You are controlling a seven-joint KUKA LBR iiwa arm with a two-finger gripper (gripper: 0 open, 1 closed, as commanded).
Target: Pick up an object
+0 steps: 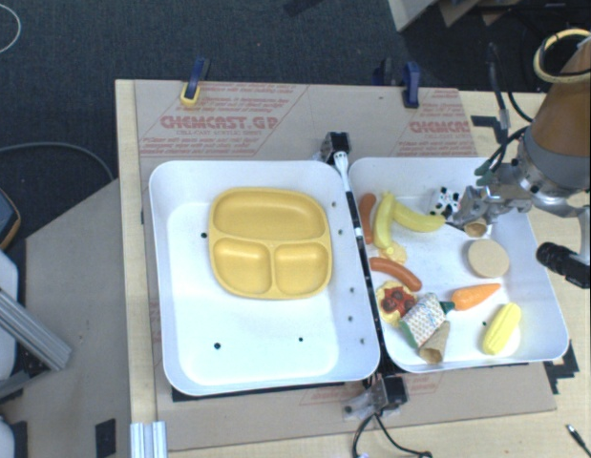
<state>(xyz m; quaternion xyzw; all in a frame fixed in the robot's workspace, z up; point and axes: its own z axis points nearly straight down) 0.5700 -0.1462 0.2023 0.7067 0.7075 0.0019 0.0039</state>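
1. The hand [478, 210] is low over the far part of the right bin [553, 303], near the desk's right edge; I cannot tell its state.
2. Just beside it lie a banana [412, 218] and a small black-and-white toy [442, 199].
3. A round tan disc [487, 259], a carrot [474, 297] and a corn cob [501, 329] lie nearer the front.
4. The left bin [180, 332] carries a yellow divided plate [270, 240].

Yellow divided tray [270, 241] in left bin [180, 351], blue clamps [410, 83] on cardboard-covered bench [276, 113]
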